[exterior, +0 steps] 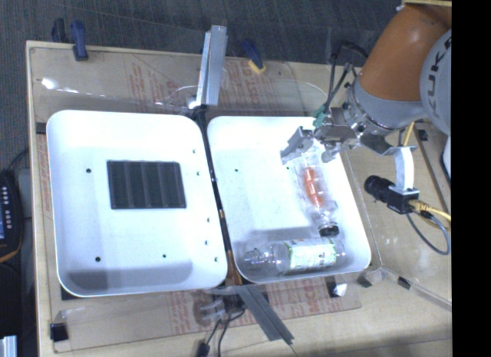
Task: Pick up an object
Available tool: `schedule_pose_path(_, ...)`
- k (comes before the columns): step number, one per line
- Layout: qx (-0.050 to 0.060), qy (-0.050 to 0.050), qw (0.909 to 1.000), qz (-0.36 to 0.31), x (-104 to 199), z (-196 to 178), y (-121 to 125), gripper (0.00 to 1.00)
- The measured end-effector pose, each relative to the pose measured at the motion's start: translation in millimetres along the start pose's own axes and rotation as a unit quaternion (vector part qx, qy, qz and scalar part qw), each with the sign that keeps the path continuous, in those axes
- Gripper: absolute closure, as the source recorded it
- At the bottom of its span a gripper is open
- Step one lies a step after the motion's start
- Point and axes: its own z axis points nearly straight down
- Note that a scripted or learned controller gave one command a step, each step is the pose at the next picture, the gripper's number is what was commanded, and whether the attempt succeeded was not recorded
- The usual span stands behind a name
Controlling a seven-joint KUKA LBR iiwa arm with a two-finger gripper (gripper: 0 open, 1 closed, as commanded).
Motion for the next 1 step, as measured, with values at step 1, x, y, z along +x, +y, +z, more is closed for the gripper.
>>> schedule_pose_path(1, 0.001, 0.0, 0.9999, -0.015, -42.6, 88.5, 2.0, 0.0)
